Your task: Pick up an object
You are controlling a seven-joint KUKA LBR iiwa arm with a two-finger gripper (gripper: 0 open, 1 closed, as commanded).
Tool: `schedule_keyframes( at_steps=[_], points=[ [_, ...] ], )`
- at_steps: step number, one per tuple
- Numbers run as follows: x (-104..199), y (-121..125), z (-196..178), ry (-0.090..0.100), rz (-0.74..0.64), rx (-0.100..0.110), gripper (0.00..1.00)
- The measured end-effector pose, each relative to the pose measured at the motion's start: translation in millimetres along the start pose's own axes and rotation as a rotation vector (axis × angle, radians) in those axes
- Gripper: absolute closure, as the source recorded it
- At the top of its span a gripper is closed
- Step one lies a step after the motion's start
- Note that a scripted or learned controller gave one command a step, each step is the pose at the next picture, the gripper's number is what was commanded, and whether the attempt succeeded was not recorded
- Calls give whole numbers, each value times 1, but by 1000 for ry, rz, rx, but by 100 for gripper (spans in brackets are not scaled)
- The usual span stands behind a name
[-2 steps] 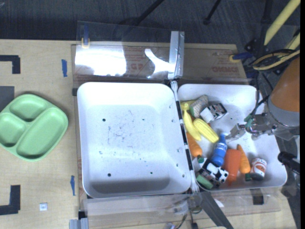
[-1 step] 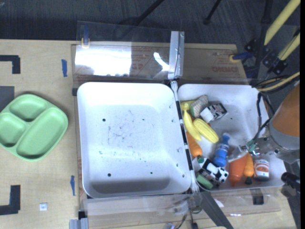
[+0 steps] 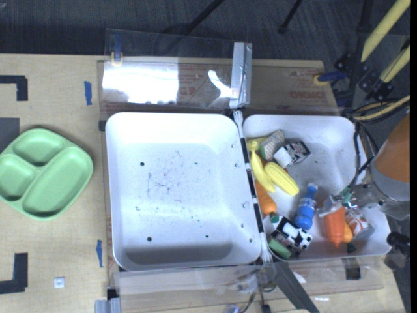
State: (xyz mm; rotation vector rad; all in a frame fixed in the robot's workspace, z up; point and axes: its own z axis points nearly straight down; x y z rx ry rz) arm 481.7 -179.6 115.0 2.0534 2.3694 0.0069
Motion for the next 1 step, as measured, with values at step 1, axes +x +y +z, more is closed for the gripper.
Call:
schedule_keyframes(
  at_steps=[1],
  points=[
    [87, 12, -134, 1, 111, 8, 100]
  ],
)
